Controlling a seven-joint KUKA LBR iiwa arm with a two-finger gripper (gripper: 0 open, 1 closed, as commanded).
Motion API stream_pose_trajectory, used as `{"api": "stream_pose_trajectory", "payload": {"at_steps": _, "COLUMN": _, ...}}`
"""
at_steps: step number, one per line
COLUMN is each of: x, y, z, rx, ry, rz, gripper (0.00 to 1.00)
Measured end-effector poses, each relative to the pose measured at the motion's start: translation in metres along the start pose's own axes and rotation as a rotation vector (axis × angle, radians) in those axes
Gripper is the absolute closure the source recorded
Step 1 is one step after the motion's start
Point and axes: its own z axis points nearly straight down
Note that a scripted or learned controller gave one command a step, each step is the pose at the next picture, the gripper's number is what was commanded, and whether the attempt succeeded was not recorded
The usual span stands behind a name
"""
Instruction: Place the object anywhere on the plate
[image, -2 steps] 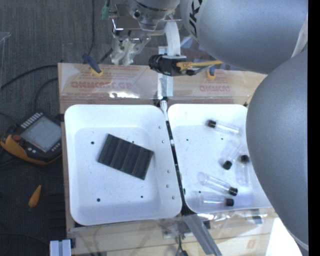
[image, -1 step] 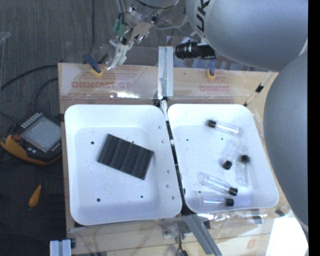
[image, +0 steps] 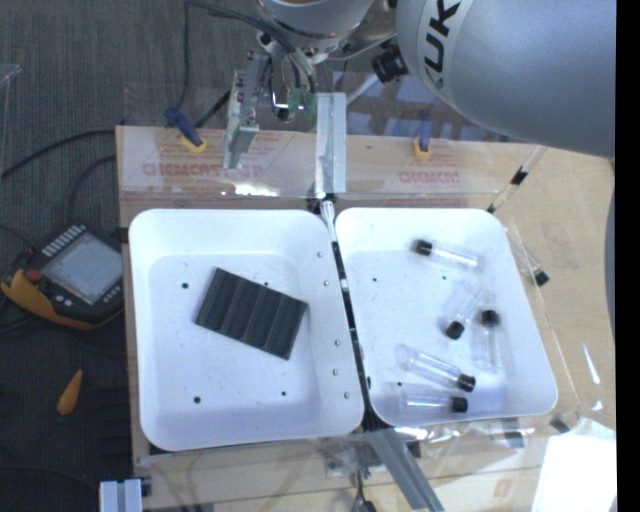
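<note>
Big and grey, the robot arm (image: 520, 60) fills the top right corner, and its gripper (image: 285, 140) hangs above the far edge of the bins with fingers wide apart, holding nothing. Left bin (image: 160, 400) has a dark ridged plate (image: 250, 313) lying flat. Right bin (image: 520, 390) holds five little clear tubes (image: 446, 254) with black caps, none on the plate.

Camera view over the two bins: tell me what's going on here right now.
A grey KUKA arm reaches in from the right, and its claw hangs above the far edge of the bench, behind both bins, with nothing between its fingers. The left bin holds a dark ribbed plate lying flat. The right bin holds several clear tubes with black caps, scattered and untouched. None of them is on the plate yet, so the placing is not done.
</note>
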Motion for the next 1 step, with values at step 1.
{"api": "stream_pose_trajectory", "payload": {"at_steps": 1, "x": -0.0297, "y": 0.0147, "z": 0.0118, "rx": -0.001, "ry": -0.001, "rz": 0.247, "gripper": 1.00}}
